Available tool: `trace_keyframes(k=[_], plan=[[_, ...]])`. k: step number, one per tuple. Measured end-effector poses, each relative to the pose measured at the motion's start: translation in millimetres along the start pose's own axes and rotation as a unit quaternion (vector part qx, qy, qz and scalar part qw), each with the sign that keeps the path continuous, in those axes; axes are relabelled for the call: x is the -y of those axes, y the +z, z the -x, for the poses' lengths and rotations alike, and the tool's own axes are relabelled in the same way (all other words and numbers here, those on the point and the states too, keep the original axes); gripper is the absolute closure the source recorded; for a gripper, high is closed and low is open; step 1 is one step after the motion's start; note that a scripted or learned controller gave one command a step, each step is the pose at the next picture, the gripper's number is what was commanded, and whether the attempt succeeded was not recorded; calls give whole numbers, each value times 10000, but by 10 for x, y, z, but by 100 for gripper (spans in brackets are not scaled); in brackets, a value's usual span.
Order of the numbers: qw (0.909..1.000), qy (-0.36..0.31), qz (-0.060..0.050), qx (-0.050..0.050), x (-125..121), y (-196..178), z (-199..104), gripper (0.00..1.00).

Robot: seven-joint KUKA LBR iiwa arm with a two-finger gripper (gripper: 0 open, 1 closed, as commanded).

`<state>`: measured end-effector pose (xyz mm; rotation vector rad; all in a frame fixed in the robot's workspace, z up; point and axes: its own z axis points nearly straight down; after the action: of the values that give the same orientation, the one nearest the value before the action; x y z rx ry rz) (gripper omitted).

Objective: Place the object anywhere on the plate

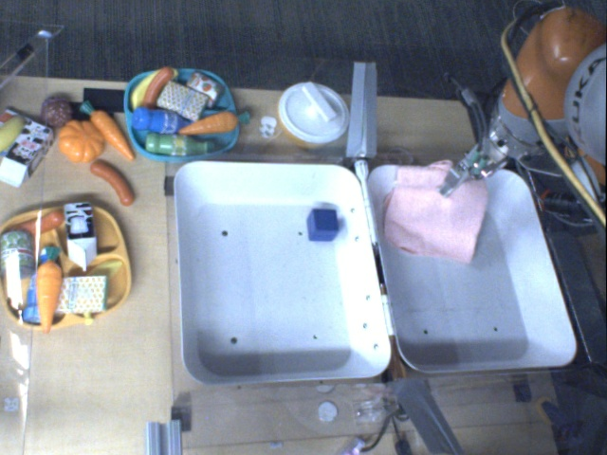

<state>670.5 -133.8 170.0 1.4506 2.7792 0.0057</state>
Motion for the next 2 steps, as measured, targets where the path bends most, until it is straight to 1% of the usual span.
trace_keyframes(k=[1,2], plan=[[10000,-31,-3,3,-32,-524,-3,100],[9789,-2041,-4,-8,-97,-630,-569,100]])
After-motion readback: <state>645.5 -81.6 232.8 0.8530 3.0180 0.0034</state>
